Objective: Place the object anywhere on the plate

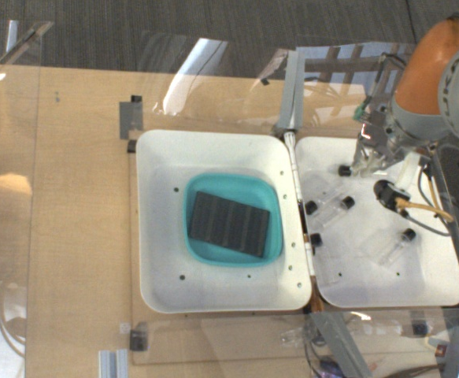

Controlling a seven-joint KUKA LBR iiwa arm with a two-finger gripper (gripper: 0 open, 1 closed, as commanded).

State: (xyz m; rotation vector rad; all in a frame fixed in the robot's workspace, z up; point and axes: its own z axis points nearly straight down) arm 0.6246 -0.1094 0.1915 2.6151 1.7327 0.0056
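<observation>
On the pale wooden tabletop (72,211), a dark ribbed rectangular object (229,224) is seen lying on the teal square plate (270,198) in the left white bin (158,235), well apart from the gripper (368,157) over the right white bin (449,282), which is strewn with small clear black-capped vials (345,203).

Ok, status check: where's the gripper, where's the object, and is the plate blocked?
Gripper over right bin, far corner. Dark ridged object lying flat on teal plate in left bin. Nothing between arm and plate.
</observation>
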